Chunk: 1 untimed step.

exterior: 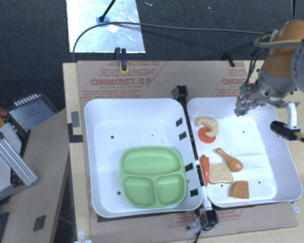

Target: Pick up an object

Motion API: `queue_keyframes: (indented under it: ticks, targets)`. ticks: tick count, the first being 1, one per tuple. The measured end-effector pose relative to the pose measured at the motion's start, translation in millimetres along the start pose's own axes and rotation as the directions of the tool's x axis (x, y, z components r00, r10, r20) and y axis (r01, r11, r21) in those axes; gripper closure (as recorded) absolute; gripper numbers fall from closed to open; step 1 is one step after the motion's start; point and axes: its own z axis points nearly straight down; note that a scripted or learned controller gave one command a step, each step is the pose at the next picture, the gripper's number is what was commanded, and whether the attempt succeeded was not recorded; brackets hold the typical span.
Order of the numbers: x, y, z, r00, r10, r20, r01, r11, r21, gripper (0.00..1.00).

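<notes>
Gripper hovers over the right bin's far corner, finger state impossible to tell. Nearest pick: the croissant, just left and slightly nearer the camera, curled crosswise.

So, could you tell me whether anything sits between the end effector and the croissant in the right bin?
Nothing visible does. The end effector hangs over the far part of the right bin, and only bare white floor lies between it and the croissant. The tomato slice touches the croissant's near side, away from that path.
</notes>
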Motion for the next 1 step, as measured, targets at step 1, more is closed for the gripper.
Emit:
queue_keyframes:
  ticks: [1]
  targets:
    - [-0.5, 1.3, -44.2, 1.0, 0.0, 0.0, 0.0, 1.0, -0.001, 1.0]
